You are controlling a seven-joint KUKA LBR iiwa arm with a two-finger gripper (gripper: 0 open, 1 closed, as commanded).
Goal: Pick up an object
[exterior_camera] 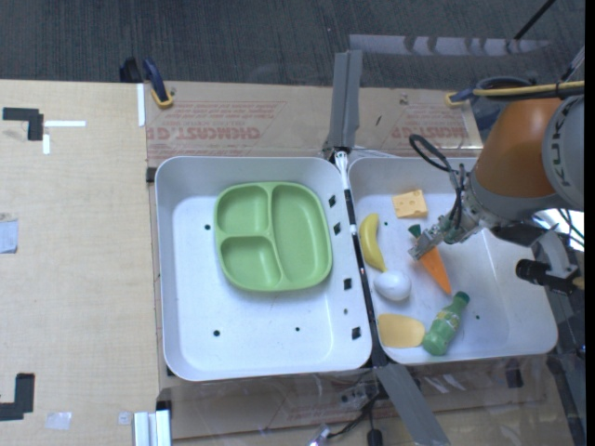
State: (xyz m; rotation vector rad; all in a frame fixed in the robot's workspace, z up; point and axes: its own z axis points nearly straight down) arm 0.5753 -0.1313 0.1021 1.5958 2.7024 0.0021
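Note:
The right bin (502,337) holds a yellow cheese wedge (410,203), a banana (372,242), a white egg (392,286), an orange carrot (435,270), a green bottle (444,324) and a flat yellow piece (401,330). My gripper (429,242) hangs low over the bin, right at the upper end of the carrot and just below the cheese. Its metal tip touches or nearly touches the carrot top. I cannot make out whether anything sits between the fingers.
The left bin (186,323) holds a green divided plate (273,236). A grey divider bar (346,100) runs up behind the seam between the two bins. Black cables loop from the wrist above the right bin.

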